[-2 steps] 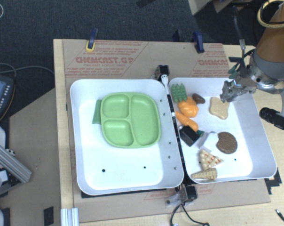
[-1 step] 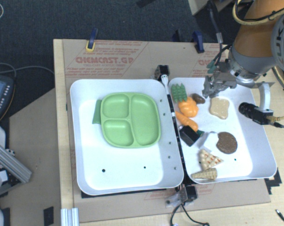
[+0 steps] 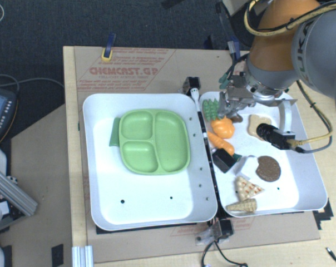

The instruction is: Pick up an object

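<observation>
My gripper (image 3: 230, 111) hangs over the far left part of the right bin (image 3: 307, 177). Directly under and in front of it lies an orange carrot-shaped toy (image 3: 222, 129), whose narrow end (image 3: 225, 146) points toward the bin's front. A green ridged piece (image 3: 211, 109) lies just left of the gripper, against the bin's wall. A small black block (image 3: 223, 160) rests in front of the carrot. Nothing can be seen held in the gripper.
The right bin also holds a beige slice (image 3: 259, 121), a brown round cookie (image 3: 268, 168), a striped shell-like piece (image 3: 247, 188) and a tan cone (image 3: 241, 206). In the left bin (image 3: 101, 193) sits a green divided plate (image 3: 154, 141).
</observation>
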{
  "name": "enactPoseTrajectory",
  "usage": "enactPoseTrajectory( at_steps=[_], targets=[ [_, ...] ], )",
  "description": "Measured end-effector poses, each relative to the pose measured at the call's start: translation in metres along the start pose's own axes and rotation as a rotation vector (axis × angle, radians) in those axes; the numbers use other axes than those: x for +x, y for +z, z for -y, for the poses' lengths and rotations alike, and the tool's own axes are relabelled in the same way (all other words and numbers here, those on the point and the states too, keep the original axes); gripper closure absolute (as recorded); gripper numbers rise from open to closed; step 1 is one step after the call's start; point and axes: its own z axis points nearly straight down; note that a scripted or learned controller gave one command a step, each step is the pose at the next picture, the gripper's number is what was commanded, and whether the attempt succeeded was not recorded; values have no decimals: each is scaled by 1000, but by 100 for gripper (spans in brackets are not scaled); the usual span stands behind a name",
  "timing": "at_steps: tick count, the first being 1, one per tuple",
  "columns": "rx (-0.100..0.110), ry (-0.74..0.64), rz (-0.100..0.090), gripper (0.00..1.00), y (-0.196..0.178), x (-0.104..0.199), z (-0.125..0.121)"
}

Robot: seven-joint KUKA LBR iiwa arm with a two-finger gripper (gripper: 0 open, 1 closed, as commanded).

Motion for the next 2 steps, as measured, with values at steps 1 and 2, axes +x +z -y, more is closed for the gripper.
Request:
enactPoseTrajectory(
  at_steps=[1,2],
  targets=[
    [-7,0,2,100,-6,58,-18],
    [-3,3,3,100,13,86,-26]
  ],
)
